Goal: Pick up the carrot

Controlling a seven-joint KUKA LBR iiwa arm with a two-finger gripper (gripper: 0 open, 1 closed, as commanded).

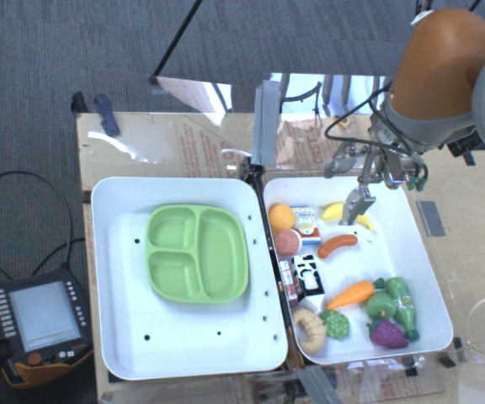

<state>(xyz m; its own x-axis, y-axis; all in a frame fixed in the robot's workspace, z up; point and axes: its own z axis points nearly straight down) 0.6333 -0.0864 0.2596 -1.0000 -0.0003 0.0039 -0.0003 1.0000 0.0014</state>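
The carrot (350, 295) is orange with a green top. It lies at a slant in the front half of the right bin (419, 251), between a black and white box (309, 276) and a green pepper (381, 304). My gripper (358, 206) hangs over the back of that bin, just above a yellow banana (341, 213). It is well behind the carrot and apart from it. Nothing shows in its grip.
Around the carrot lie a red sausage (337, 245), broccoli (337, 324), a pretzel (311, 331), purple grapes (387, 333) and a green bottle (403, 305). An orange (281, 217) and a peach (287, 242) sit by the left wall. The left bin (120, 310) holds a green divided plate (198, 253).
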